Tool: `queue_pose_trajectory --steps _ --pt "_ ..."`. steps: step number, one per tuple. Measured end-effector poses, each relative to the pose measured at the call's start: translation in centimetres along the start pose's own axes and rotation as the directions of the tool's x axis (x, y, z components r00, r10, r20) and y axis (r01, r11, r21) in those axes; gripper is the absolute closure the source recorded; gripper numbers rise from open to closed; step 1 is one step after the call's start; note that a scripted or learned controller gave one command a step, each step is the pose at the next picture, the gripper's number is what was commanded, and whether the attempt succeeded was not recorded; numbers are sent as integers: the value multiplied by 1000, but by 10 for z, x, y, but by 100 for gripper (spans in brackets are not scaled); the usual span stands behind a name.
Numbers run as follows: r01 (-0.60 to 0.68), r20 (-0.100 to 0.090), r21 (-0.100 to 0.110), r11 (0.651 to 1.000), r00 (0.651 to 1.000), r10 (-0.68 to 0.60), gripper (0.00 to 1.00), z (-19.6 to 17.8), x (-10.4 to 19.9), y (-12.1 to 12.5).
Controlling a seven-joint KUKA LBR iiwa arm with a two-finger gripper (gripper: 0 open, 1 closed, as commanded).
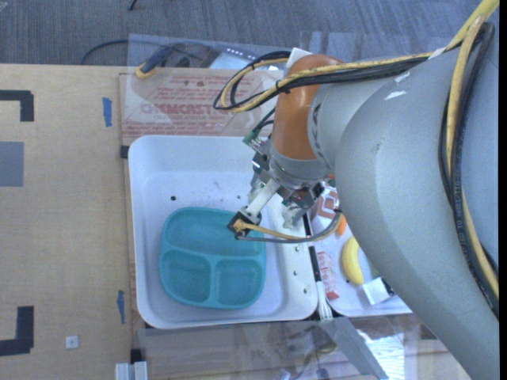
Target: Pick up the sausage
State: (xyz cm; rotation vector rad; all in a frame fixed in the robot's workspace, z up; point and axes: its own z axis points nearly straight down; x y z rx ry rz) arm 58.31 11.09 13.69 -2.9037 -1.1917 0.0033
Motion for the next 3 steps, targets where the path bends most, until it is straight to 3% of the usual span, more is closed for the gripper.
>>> queue_pose_trajectory --steps 1,2,3 --pt "129 3 -1 992 992 -129 100 6 55 -56" --pt "292 4 -1 957 957 -292 100 -98 71 -63" --pt "157 -3 -5 988 988 -157 100 28 79 -76"
